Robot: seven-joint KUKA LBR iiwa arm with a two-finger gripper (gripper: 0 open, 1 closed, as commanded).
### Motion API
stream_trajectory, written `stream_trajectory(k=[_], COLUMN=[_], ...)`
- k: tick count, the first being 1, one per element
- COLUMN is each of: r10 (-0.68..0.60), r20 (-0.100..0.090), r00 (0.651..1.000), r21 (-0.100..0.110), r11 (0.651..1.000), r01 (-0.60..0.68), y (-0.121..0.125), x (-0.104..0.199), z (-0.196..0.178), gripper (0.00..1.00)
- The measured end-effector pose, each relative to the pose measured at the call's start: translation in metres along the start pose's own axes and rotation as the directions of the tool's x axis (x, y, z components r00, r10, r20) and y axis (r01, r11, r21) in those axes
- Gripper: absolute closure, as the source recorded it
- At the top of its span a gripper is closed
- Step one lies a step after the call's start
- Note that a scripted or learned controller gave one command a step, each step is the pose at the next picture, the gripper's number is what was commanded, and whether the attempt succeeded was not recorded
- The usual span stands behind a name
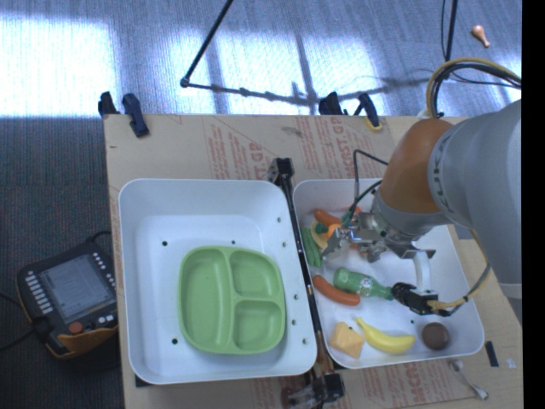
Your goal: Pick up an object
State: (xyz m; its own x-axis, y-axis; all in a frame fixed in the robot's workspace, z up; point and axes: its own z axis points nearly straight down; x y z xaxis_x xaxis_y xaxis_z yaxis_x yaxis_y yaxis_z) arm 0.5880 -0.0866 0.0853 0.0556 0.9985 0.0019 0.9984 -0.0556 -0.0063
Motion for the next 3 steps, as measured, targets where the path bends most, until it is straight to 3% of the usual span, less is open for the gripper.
stream_trajectory(k=[1, 2, 3], r10=[0.186, 0.181, 0.180], r20=[0.001, 0.002, 0.002], r00=[0.983, 0.984, 0.984], r21=[0.000, 0.003, 0.004], r11=[0.983, 0.984, 0.984], r01=[-0.186, -0.181, -0.180], y=[0.0547, 0.0547, 0.0547], x=[0.0068, 0.0072, 0.0076], z=[-0.0005, -0.0092, -0.0089], gripper=[0.00, 1.00, 0.00])
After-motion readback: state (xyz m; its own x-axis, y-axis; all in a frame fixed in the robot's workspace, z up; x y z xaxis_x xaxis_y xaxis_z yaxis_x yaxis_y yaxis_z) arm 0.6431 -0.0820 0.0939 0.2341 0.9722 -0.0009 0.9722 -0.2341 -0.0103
